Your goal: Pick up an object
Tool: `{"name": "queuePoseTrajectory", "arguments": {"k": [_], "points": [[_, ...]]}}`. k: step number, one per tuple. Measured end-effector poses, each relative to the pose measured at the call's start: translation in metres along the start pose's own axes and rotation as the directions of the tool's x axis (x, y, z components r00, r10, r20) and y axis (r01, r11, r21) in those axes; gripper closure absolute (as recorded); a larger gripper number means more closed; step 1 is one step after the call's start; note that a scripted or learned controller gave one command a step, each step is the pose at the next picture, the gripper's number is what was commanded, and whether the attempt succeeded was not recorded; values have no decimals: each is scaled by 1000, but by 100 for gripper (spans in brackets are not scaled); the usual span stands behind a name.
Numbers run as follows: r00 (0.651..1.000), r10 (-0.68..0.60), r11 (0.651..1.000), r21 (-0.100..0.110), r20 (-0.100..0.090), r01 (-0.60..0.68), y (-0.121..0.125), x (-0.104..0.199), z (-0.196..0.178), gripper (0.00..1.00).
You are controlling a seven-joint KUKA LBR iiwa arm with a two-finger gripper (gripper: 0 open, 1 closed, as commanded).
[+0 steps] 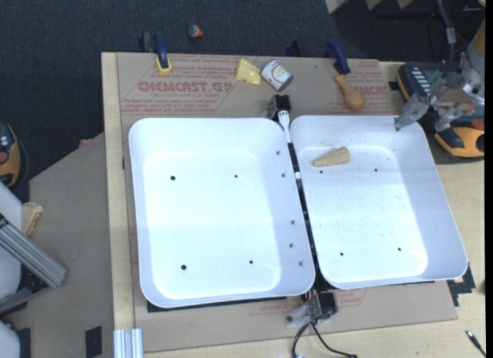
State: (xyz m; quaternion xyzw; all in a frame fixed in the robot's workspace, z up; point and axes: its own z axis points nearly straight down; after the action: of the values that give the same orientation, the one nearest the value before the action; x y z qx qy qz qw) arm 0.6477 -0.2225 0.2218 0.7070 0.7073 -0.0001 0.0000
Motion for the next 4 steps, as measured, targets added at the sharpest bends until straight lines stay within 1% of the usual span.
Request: {"name": "queuePoseTrajectory", "arguments": {"k": [1, 2, 3, 4], "points": [[1000, -4, 1000, -22, 5, 5, -31, 58, -250, 0], [1000, -1, 1000, -7, 4, 1, -31, 56, -250, 100], [1000, 1, 1000, 7, -2, -1, -75, 74, -194, 100], [1000, 8, 1000, -16, 10, -8, -92, -7, -322, 100]]}}
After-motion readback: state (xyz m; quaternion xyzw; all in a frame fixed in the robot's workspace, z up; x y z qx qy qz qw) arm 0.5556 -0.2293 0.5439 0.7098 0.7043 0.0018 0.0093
